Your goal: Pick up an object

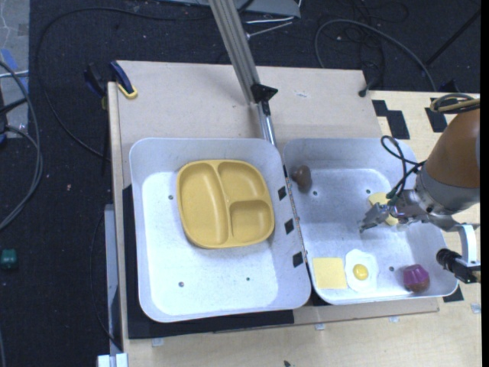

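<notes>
Yellow block point(378, 200) beside fingers point(376, 221)

Overhead view: two white bins, arm entering from the right.

Left bin point(153, 281) contains a yellow divided plate point(226, 203). Right bin point(336, 186) contains a brown object point(302, 177), a yellow slice point(330, 273), a fried egg point(361, 270) and a purple object point(416, 277). Gripper point(376, 220) sits low beside a small yellow item point(378, 199).
</notes>
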`<state>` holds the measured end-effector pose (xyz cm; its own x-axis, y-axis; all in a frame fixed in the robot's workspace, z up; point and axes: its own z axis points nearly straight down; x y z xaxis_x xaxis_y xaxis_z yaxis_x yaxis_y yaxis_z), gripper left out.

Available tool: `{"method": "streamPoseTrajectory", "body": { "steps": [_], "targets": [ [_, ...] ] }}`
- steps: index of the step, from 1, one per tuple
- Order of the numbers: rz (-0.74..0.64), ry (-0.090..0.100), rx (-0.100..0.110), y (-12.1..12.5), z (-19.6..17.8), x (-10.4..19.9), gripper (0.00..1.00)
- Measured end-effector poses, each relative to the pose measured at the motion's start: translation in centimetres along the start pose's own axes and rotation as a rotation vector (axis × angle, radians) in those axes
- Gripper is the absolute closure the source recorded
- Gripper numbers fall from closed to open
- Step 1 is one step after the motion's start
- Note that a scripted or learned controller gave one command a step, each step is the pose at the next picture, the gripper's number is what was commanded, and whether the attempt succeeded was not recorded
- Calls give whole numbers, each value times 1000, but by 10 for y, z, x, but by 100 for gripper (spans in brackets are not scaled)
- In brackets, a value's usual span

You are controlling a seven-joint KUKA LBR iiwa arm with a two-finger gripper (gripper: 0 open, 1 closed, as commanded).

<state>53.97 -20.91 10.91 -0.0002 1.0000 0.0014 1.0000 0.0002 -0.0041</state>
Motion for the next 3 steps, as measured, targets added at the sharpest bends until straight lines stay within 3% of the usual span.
{"method": "streamPoseTrajectory", "body": {
  "steps": [1, 3],
  "targets": [
    [0, -2, -5, 1, -14, -1, 100],
    [-3, -5, -11, 13, -121, -4, 100]
  ]
}}
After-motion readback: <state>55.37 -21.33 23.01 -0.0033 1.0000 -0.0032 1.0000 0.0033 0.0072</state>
